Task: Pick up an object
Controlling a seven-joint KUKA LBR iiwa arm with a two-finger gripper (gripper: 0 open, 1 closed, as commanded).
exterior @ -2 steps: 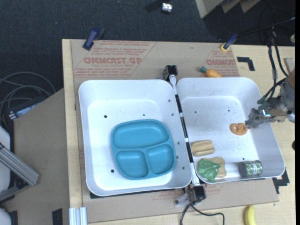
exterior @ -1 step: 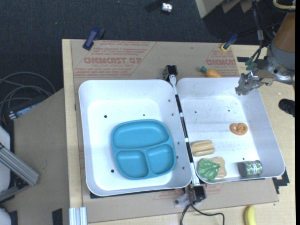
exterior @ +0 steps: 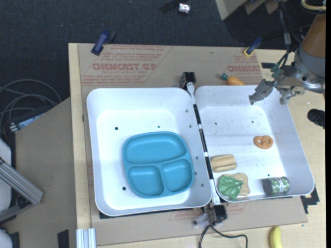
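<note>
Two white bins sit side by side on the bench. Left bin [exterior: 103, 138] holds a blue tray [exterior: 158, 163] with three compartments, lying flat near the middle.

Right bin [exterior: 232, 118] holds four items, all toward its near end. A bun [exterior: 223, 163] lies against the left wall beside the divider. Just below it, touching or nearly so, is a green leaf [exterior: 230, 186] resting on a tan piece. A can [exterior: 276, 185] with a green label lies on its side in the near right corner. A pretzel [exterior: 263, 141] sits apart from the others, close to the right wall.

An orange carrot [exterior: 232, 79] lies on the bench beyond the right bin's far rim. A yellow item [exterior: 275, 237] lies on the bench at the near edge.

Gripper [exterior: 271, 92] hangs over the far right corner of the right bin, well apart from all four items. Fingers [exterior: 259, 93] are spread, with nothing between them. Orange band [exterior: 316, 37] shows above the wrist at the right edge.
</note>
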